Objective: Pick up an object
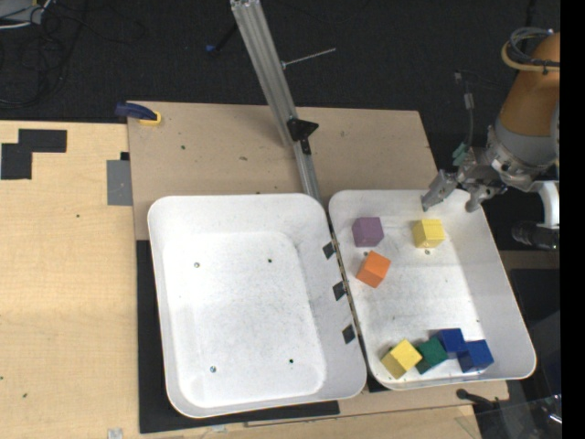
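- A yellow cube [428, 233] sits in the upper part of the right bin [512, 323], nearest the tool and apart from it.
- A purple cube [367, 230] lies to its left, with an orange cube [373, 269] just below that one.
- Along the bin's near edge cluster a second yellow block [400, 358], a green block [431, 352] and two blue blocks [463, 349], touching one another.
- The gripper [455, 189] hovers over the bin's far right rim, fingers spread apart with nothing between them.
- The left bin [183, 222] lies alongside.
- A slanted aluminium rail [272, 80] rises behind the bins.
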